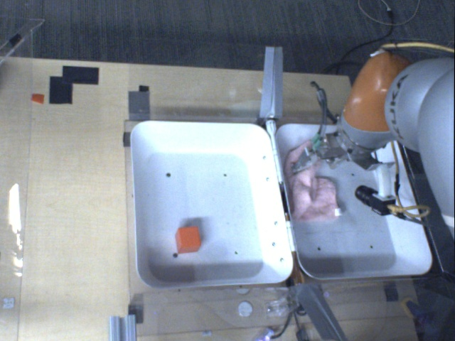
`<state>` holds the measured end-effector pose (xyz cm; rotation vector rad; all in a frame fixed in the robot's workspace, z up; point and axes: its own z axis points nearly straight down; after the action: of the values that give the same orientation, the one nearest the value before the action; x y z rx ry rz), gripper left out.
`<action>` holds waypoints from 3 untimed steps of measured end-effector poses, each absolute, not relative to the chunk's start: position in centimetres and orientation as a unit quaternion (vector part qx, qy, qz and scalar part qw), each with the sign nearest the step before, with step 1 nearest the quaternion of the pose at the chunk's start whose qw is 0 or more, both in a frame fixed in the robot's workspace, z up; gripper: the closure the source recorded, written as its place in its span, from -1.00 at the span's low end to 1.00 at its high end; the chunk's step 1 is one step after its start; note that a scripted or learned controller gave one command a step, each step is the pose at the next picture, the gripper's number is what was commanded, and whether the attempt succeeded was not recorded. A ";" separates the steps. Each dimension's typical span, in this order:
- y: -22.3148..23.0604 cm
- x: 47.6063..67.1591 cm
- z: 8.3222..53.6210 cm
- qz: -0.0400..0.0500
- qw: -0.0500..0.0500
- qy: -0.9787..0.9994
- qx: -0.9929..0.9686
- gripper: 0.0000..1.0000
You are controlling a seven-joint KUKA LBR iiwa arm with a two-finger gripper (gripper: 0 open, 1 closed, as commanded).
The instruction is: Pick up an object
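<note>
Pink cloth (315,195) is lying in the right bin (370,261); gripper (318,152) is hovering at its twelve o'clock, jaws' state unclear. Descent comes next.

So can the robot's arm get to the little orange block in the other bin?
Probably yes. The orange block sits alone in the left bin, with nothing covering it. The gripper is over the pink cloth in the right bin, so the arm must cross the divider.

Black patches (71,82), perhaps tape, on the wooden bench (71,212).
</note>
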<state>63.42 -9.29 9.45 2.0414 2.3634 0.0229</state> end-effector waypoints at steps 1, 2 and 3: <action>-12.3 57.4 9.5 0.007 0.011 0.797 0.604 -1.00; -9.1 58.4 9.3 0.006 0.009 0.803 0.595 -1.00; -9.8 63.6 9.2 0.005 0.006 0.745 0.668 -1.00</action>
<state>63.63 -9.77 9.18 2.0888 2.3299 0.0159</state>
